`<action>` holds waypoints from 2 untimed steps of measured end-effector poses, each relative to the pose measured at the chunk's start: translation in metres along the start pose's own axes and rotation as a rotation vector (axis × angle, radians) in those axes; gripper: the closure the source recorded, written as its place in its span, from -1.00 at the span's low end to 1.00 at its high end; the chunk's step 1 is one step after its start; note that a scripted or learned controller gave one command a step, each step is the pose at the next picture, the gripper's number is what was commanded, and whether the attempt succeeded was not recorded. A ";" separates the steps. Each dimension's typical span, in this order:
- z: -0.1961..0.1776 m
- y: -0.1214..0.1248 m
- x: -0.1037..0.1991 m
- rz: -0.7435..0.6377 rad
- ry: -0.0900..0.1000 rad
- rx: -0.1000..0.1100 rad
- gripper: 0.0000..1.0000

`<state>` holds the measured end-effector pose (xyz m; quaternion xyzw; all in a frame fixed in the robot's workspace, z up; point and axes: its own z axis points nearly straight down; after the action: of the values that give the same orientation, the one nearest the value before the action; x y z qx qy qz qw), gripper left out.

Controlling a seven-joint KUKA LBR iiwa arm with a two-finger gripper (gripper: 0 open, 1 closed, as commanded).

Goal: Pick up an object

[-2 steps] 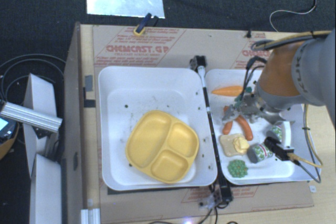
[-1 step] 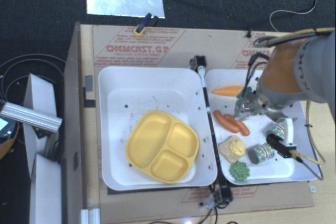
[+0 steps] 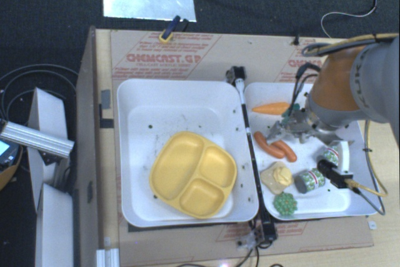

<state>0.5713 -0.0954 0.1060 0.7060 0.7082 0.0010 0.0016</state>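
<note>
The right bin (image 3: pixel 265 92) holds an orange carrot (image 3: pixel 270 109) at its far left. Two reddish sausages (image 3: pixel 275 147) lie below it, then a pale yellow lump of toy food (image 3: pixel 278 176), a grey-green can (image 3: pixel 310 180) on its side, a green broccoli piece (image 3: pixel 285 203) and a white can (image 3: pixel 335 154). My gripper (image 3: pixel 279 130) hangs low over this bin, just above and to the right of the sausages and below the carrot. Nothing is visibly held. The arm hides the bin's right middle.
A yellow divided plate (image 3: pixel 192 173) lies in the left bin (image 3: pixel 134 103). The rim between the two bins (image 3: pixel 247 134) runs just left of the sausages. Cables (image 3: pixel 365 187) trail over the right bin's right edge. A cardboard sheet (image 3: pixel 187 56) lies under both bins.
</note>
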 end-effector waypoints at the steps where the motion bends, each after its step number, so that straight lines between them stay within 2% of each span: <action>1: 0.014 -0.013 0.014 0.001 0.002 -0.015 -1.00; 2: 0.021 -0.030 0.010 0.001 0.001 0.002 -1.00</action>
<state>0.5417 -0.0853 0.0849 0.7062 0.7080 0.0007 0.0006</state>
